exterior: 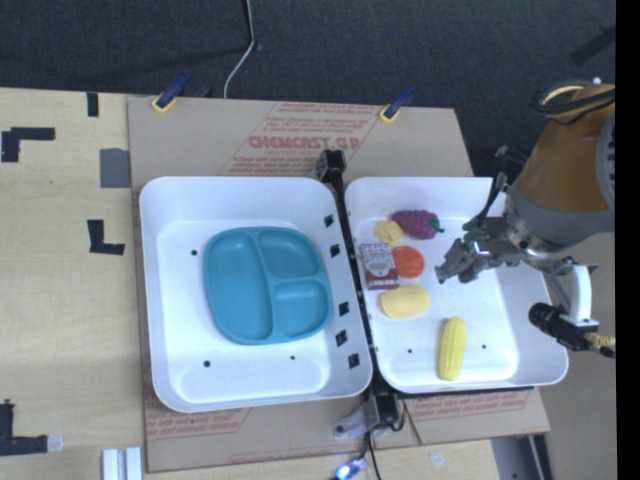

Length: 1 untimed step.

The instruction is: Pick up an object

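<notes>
1. 2 white bins sat side by side on the bench: the left bin [160, 268] and the right bin [520, 358].
2. A blue divided plate [266, 284] lay in the middle of the left bin.
3. The right bin held 6 small things, all in its left half.
4. A purple bunch of grapes [415, 223] lay nearest the far wall, with a small yellow piece [388, 232] just to its left.
5. Below these sat an orange-red fruit [408, 262], touching a small packet [377, 264] on its left.
6. A lemon [404, 302] lay just below the packet and the fruit.
7. A corn cob [452, 348] lay upright in view near the front wall, apart from the others.
8. The gripper [458, 264] hung over the right bin, just right of the orange-red fruit, with the arm [565, 173] reaching in from the right.
9. Its dark fingers pointed left; nothing showed between them, and how far they were spread I could not tell.
</notes>
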### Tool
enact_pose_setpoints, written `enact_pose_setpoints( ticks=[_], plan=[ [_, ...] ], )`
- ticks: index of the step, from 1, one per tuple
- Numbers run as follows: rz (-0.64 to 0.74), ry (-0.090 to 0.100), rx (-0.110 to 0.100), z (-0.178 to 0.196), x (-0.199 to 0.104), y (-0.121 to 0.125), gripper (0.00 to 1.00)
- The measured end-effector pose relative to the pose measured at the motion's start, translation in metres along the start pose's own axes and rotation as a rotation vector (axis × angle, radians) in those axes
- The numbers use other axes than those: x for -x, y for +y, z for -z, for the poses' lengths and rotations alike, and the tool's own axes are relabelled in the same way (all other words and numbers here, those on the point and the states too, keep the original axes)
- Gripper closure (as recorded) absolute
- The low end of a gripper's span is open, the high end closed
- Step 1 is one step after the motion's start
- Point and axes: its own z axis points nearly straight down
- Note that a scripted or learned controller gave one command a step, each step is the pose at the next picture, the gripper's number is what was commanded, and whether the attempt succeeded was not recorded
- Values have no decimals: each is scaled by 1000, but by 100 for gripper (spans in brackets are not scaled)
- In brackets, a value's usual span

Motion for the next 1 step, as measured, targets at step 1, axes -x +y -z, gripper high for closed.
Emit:
enact_pose_setpoints(
  ticks=[1],
  plan=[
    [0,0,-1,9,-51,6,100]
  ],
)
